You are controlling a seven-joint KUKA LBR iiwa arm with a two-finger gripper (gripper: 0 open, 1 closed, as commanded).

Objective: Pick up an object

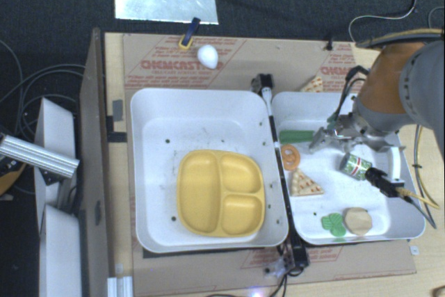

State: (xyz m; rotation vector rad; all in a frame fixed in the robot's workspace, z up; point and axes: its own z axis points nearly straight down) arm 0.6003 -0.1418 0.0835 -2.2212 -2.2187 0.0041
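The arm (403,83) runs off the picture at three o'clock, its base out of sight. It covers the right bin's (410,222) far corner at one o'clock. The hand (345,134) is too small and cluttered to read. The can's (356,165) label is illegible.

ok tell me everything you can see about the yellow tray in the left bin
The yellow tray is a rounded, plastic-looking divided plate with three compartments: one tall section on its left, two smaller ones on its right. It lies flat and face up on the floor of the left bin, toward the near side. All three compartments look bare. Nothing touches it but the bin.
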